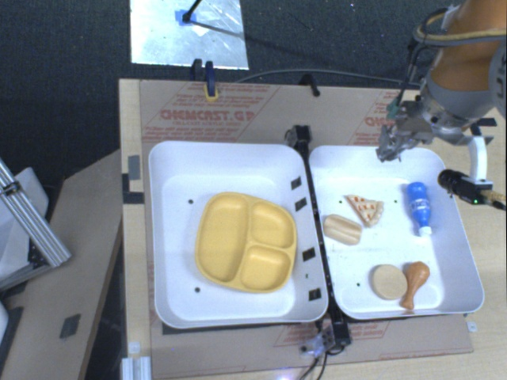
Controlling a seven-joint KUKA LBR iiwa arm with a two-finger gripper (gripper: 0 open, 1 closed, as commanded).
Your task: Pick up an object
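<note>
One fixed camera looks down aslant on both bins (238,153).

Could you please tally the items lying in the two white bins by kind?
Toy food: 4: pizza slice, hot dog bun, round biscuit, drumstick
Blue bottle: 1
Yellow divided tray: 1
Total: 6

Glossy white plastic bins (238,158), matt yellow plastic tray (245,242), shiny blue bottle (418,204)

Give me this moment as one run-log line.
gripper: over right bin far edge, nothing seen held | right bin: pizza slice, blue bottle, drumstick | left bin: yellow tray
</note>
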